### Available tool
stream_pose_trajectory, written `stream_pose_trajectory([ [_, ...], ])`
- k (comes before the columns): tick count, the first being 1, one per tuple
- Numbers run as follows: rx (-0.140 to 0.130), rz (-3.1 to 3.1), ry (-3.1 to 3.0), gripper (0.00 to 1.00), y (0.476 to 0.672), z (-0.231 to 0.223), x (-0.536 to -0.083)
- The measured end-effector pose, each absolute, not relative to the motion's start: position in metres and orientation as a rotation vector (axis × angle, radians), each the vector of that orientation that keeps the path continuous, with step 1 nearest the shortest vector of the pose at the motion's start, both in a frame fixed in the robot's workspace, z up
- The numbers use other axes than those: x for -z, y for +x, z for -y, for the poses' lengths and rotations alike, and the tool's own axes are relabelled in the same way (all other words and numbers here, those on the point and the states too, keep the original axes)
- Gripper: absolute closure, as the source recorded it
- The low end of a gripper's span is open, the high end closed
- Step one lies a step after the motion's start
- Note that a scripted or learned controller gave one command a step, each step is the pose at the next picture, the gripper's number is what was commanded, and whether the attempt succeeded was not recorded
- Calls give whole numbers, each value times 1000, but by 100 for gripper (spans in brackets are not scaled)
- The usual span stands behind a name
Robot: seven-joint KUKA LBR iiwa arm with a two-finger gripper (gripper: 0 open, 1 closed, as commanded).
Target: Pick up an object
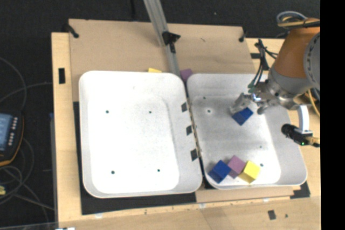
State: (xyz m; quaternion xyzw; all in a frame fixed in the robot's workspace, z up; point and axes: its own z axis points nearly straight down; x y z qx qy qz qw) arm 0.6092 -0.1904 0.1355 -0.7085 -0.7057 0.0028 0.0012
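Between fingers (249, 105), blue cube (242, 116), top edge partly hidden.

I have one fixed camera, high above the surface (129, 51), looking down at a slant. It stands far enough back to take in both white bins: the left bin (135, 132) sits mid-frame, the right bin (280, 164) just beside it, and dark floor shows beyond the left bin.

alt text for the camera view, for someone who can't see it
A grey and orange robot arm reaches from the right over the right white bin, its gripper just above a blue cube. Blue, purple and yellow blocks cluster at that bin's front edge, beside the left bin.
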Motion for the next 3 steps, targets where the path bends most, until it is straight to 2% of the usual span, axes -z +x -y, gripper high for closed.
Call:
stream_pose_trajectory([
  [1, 0, 2230, -2225, 0, 610, 172, -99],
  [2, 6, 2227, -2228, 100, 611, 173, -110],
  [3, 11, 2236, -2216, 100, 634, 104, -183],
])
